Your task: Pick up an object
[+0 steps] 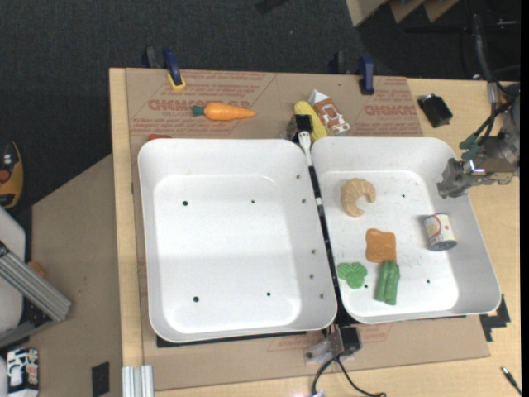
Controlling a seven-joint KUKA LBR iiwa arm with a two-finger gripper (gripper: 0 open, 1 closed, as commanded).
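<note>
Cardboard bench top (273, 98), dark carpet around; end effector (457, 182) state unclear.

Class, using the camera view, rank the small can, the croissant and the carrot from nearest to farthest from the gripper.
Measured from the gripper at the right bin's right rim:
1. Small can, right bin, just below the gripper.
2. Croissant, right bin, towards its left side.
3. Carrot, on the board above the left bin.

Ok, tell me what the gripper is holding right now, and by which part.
Nothing is seen in its grasp. The gripper sits at the right bin's far right edge, apart from the can, croissant and other items.
</note>
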